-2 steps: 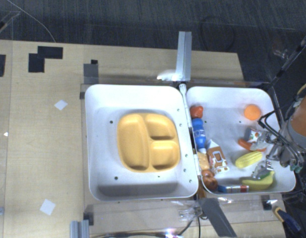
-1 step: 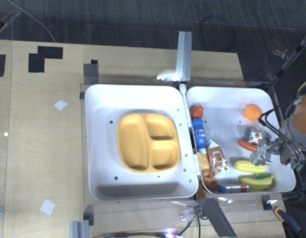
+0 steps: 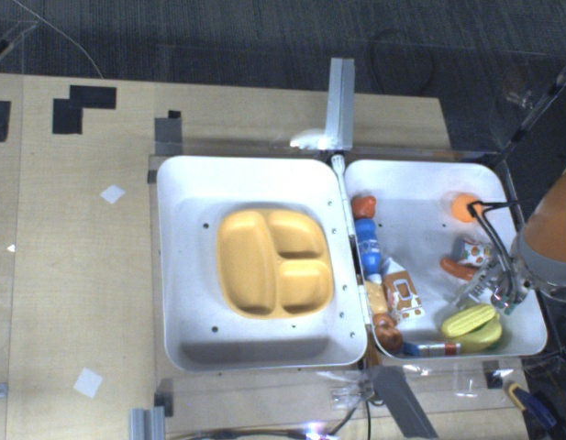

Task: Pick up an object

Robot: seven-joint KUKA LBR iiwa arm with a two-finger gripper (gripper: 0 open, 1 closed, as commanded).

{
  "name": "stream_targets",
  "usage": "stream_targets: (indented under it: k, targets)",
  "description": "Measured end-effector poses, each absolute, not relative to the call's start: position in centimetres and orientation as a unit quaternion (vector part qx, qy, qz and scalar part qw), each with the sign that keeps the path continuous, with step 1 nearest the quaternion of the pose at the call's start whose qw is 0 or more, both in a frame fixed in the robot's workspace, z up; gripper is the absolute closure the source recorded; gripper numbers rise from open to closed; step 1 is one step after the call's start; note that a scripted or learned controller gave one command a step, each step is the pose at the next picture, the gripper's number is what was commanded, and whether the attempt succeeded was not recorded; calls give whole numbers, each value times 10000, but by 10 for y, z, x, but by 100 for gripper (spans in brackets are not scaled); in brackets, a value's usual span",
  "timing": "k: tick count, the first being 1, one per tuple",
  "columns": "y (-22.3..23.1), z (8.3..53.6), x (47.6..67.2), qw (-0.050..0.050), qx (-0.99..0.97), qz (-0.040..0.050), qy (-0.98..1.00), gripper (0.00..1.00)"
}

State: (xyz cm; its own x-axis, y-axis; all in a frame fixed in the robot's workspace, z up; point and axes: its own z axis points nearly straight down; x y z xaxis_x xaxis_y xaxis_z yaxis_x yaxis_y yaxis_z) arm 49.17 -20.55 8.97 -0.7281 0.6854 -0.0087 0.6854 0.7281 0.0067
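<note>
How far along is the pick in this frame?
Nothing looks lifted yet. The gripper is low in the right bin, just above the yellow object, with the other items lying around it. The yellow tray sits in the left bin. Grasping and lifting remain.

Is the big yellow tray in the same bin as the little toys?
No, the yellow tray lies alone in the left bin, while the small toys, such as the yellow-green one, are in the right bin.
</note>
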Motion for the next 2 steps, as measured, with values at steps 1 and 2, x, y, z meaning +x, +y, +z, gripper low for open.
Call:
stream_targets:
  k: [1, 2]
  targets:
    - [-207, 89, 494, 102, 3689, 6, 9294, 0]
    - [-206, 123, 535, 23, 2490, 2, 9685, 0]
